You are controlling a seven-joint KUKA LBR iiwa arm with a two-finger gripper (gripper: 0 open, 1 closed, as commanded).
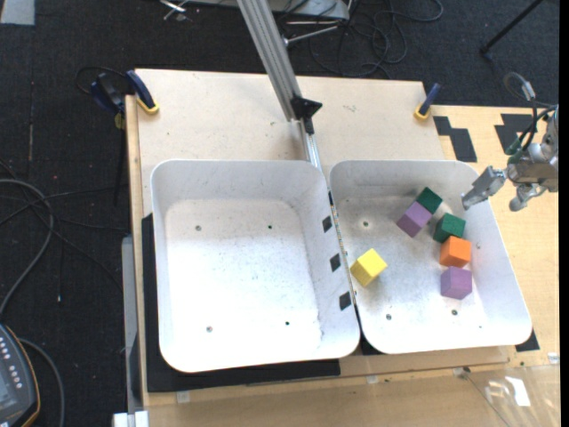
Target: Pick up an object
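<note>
End effector [500, 192] hangs spread and unladen above right bin's [511, 265] far rim

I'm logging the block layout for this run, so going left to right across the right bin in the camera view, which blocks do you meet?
Yellow block → upper purple block → dark green block at the back. The remaining three, the green, orange and lower purple, are stacked nearly in one column, so their order is unclear. The gripper hovers at the bin's right rim.
</note>
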